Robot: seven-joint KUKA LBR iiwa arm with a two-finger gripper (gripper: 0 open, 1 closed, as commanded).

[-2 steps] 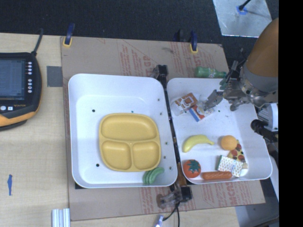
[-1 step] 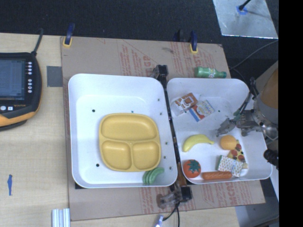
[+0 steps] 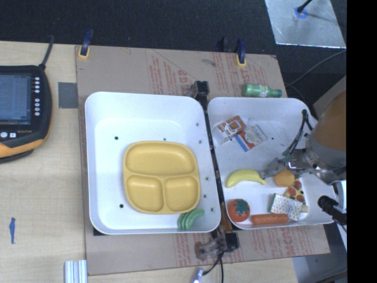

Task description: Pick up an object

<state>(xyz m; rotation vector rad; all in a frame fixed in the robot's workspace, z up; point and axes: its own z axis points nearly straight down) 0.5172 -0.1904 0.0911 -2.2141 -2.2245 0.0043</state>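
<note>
Camera view shows the gripper (image 3: 281, 168) low in the right bin (image 3: 268, 108), its tip beside a small orange fruit (image 3: 284, 178) and near the banana (image 3: 245, 177). Whether it is open or closed, I cannot tell, and I see nothing clearly held. Close by lie a tomato (image 3: 238, 210), a sausage (image 3: 270, 219) and snack packets (image 3: 238, 132). The left bin (image 3: 106, 128) carries a yellow divided plate (image 3: 160, 176) and a green pepper (image 3: 189, 219).

Arm (image 3: 330, 131) cut off at right edge — hand (image 3: 281, 168) partly hides orange fruit (image 3: 284, 178).
</note>
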